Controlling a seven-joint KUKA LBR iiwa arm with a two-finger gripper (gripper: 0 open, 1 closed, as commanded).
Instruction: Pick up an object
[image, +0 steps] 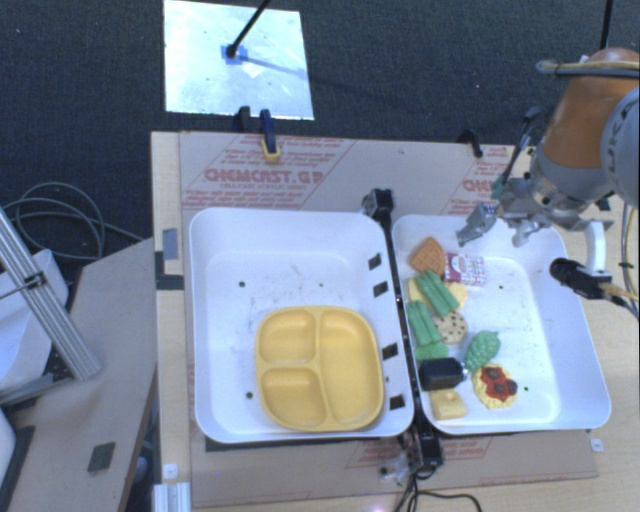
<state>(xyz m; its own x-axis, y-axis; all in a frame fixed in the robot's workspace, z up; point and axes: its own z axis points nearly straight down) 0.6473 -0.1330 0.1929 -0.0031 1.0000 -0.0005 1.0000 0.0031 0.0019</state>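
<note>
I am hanging my end effector over the far edge of the right bin, two pale fingers pointing down with a clear gap between them and nothing caught in that gap. Below and toward the divider, I am looking at a cluster of small toy foods bunched along the near-left side of this bin. A waffle piece is lying closest to me, with a red-and-white packet just beside it. Green bean pieces are running down the middle, overlapping a cookie. A green leafy piece, a pizza slice, a black block and a yellow chunk are sitting nearer the front. In the left bin a yellow divided tray is lying flat.

I am judging these pieces to be light, stiff plastic, likely smooth and a bit slippery. The packet looks the easiest: it is at the edge of the pile, nearest my fingers, so I would close across its narrow width. The flat cookie and pizza slice would be harder, lying low against the floor. The beans are crowded, so I risk nudging neighbours there.
</note>
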